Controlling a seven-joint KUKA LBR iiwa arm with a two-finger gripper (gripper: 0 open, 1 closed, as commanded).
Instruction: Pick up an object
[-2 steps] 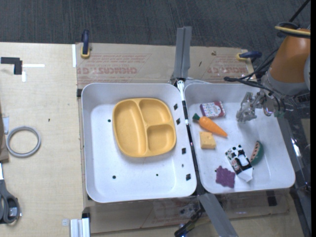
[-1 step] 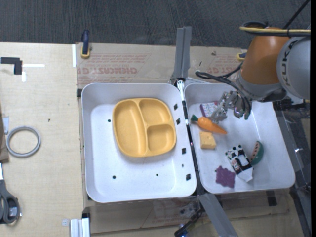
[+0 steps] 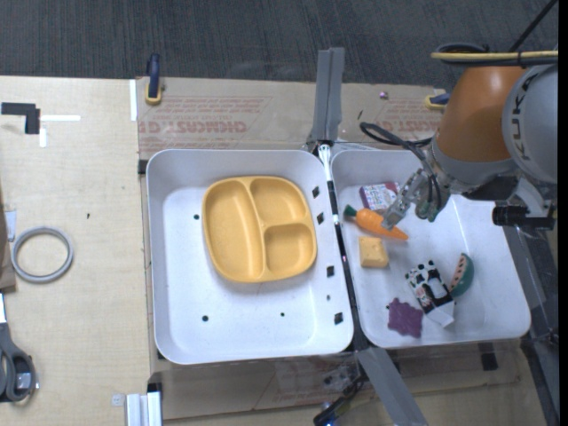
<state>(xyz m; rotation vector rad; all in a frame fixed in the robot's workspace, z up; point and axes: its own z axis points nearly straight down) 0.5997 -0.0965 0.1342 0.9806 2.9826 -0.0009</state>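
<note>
The right bin (image 3: 497, 322) holds several small items. An orange toy carrot (image 3: 382, 224) lies near its left wall, with a yellow block (image 3: 374, 253) just below it and a pink-and-white packet (image 3: 380, 195) just above. My gripper (image 3: 411, 213) hangs over the bin's upper middle, open, one fingertip close to the carrot's right end. Nothing sits between the fingers. Lower in the bin lie a black-and-white toy (image 3: 429, 284), a watermelon slice (image 3: 461, 272) and a purple piece (image 3: 405, 317).
The left bin (image 3: 177, 327) holds a yellow divided plate (image 3: 260, 229). A grey divider (image 3: 341, 264) separates the bins. On the bench to the left lie a grey ring (image 3: 40, 254) and scissors (image 3: 16, 371). The arm's orange band (image 3: 475, 114) looms over the right bin's far edge.
</note>
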